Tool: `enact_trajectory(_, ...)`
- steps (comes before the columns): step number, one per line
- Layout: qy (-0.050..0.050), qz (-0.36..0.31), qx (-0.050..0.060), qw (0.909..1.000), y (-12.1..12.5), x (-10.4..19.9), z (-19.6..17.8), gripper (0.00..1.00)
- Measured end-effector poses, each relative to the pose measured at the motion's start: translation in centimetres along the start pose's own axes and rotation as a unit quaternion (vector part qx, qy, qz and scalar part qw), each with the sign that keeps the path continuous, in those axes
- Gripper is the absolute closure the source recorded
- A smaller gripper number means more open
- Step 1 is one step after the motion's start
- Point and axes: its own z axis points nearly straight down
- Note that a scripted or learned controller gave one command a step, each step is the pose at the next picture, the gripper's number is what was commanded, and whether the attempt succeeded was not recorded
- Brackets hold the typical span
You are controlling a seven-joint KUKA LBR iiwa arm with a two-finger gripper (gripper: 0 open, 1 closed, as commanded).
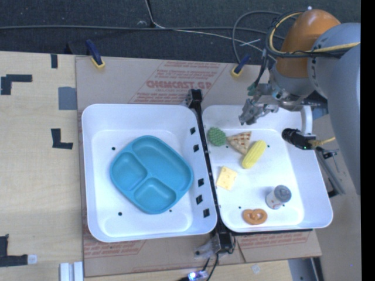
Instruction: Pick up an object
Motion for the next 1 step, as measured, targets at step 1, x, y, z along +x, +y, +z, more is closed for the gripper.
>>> enact_trajectory(1,0.0,0.0,-0.001,1.0,0.14,0.05,-5.27,1.0)
